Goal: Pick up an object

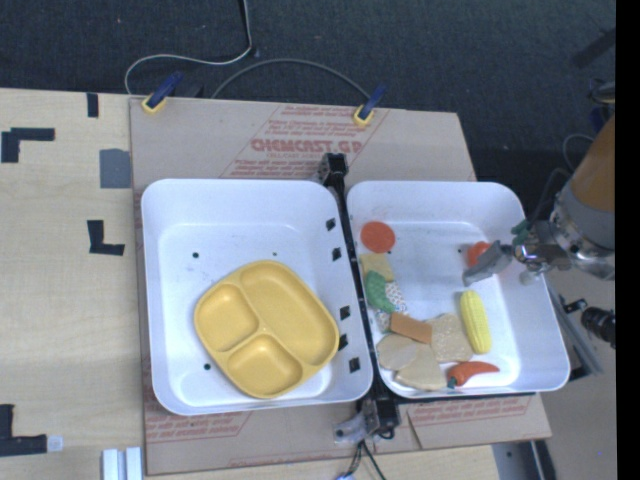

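Okay, my pincer [488,260] sits in the right bin [500,200], clenched on a small red piece [481,253]; the grip looks shallow, so I reckon lifting could drop it onto the corn [474,320].

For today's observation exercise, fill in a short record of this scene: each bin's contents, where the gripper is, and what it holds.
left bin: yellow tray
right bin: corn, orange disc, green piece, chili, beige pieces
gripper: over the right bin's right side
in gripper: a red piece lies at the tip; grip unclear
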`<state>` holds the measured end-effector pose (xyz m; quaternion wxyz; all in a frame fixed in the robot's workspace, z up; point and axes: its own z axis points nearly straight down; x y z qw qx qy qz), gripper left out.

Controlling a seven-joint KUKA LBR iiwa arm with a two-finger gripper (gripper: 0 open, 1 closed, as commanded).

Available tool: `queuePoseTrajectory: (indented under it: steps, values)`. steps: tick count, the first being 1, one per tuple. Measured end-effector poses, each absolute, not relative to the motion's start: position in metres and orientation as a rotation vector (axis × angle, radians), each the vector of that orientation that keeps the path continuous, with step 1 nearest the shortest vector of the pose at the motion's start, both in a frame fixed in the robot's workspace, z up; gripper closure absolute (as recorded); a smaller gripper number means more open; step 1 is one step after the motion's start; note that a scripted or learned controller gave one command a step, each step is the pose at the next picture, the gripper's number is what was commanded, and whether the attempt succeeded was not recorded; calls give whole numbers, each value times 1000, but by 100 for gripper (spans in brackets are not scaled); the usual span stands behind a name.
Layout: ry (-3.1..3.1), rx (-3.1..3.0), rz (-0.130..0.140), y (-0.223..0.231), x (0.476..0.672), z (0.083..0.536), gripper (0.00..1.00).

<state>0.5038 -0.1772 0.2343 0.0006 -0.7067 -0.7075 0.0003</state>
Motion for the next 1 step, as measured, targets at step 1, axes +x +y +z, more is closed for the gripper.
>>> queuePoseTrajectory:
  steps: [1]
  values:
    - [-2210,-2217,11,-211,481,131,0]
